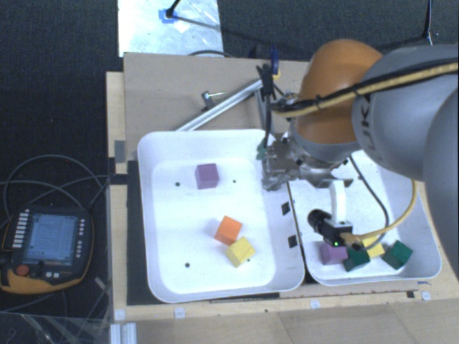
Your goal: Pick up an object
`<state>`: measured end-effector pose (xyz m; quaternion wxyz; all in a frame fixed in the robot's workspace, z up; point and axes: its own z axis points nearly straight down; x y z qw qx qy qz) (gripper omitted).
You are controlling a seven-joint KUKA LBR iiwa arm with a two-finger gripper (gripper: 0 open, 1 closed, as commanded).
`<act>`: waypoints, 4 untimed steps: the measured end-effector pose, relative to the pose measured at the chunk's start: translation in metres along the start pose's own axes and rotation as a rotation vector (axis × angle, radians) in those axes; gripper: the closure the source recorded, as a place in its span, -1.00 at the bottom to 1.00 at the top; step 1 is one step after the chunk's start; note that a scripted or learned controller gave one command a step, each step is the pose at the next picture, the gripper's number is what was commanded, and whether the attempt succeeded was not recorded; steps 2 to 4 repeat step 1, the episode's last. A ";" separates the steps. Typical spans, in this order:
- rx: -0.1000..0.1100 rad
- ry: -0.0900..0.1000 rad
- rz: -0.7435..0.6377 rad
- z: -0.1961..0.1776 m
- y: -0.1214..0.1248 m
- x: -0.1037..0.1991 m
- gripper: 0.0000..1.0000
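We see the grey arm (401, 99) reaching in from the right, its orange band (337, 84) above the far part of the right bin (424, 262). The gripper (275, 172) hangs below it, over the seam where the right bin meets the left bin (147, 192), towards the far end of that seam. The wrist covers it from above, so we cannot tell whether it is spread or pressed together, and we see nothing pinched in it.

The things to pick lie in both bins. In the left bin a purple cube (206, 175) sits alone in the far half, well apart from the gripper. Nearer the front, an orange cube (229, 229) and a yellow cube (240, 251) lie just beside each other, the yellow one closer to the front edge; they seem to touch at a corner.

In the right bin the pieces crowd the near end. A purple block (331, 254) lies towards the left, with a dark green block (356, 259) just beside it on the right. A small yellow piece (376, 250) shows behind that, and a green cube (396, 254) sits furthest right, near the bin's wall.

Beyond the bins, a metal rod (222, 106) lies slanted across the brown bench (165, 84). On the dark floor to the left rests a control pad (46, 246) with a lit screen.
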<state>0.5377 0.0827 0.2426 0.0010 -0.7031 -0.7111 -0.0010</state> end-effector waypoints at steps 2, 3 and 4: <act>-0.001 -0.002 0.007 0.000 0.001 -0.004 -1.00; -0.001 -0.002 0.007 0.000 0.001 -0.004 -1.00; -0.001 -0.002 0.007 0.000 0.001 -0.004 -1.00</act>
